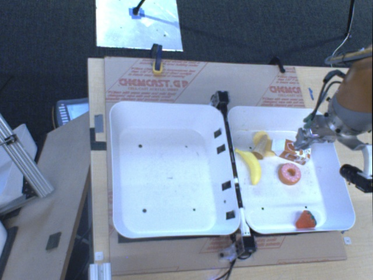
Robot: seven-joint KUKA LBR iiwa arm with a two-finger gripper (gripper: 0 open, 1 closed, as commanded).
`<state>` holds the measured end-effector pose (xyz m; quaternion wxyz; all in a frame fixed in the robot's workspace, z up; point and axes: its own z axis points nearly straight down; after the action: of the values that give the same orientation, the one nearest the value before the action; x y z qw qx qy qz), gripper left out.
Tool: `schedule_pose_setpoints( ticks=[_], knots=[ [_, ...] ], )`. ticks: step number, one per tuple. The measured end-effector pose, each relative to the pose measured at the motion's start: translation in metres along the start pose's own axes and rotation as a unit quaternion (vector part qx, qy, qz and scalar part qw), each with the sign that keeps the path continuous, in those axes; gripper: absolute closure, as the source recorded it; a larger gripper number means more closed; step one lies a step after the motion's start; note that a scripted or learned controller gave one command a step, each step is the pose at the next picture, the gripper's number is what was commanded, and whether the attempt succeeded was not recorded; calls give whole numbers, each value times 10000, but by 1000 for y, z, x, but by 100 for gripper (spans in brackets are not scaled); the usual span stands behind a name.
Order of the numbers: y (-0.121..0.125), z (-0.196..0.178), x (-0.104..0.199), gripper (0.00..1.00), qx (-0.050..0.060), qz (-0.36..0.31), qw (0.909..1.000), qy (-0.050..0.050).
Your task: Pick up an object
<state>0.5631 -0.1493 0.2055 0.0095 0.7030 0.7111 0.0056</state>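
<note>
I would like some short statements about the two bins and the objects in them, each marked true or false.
1. The yellow banana lies in the right white bin. True.
2. The pink ring-shaped donut lies in the left white bin. False: it is in the right bin.
3. The red strawberry is near the right bin's front edge. True.
4. The hand hangs over the left bin. False: it is over the right bin.

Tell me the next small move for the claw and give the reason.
Probably lower the claw straight down a little: it hovers at the small orange and white packet in the right white bin, with the pink frosted donut apart just below it. Its grip cannot be judged.
</note>
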Motion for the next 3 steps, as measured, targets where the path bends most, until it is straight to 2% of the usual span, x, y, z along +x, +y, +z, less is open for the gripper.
schedule_pose_setpoints(
  ticks=[3],
  knots=[
    [4, -32, -1, 100, -45, -49, 10000, -3]
  ],
)
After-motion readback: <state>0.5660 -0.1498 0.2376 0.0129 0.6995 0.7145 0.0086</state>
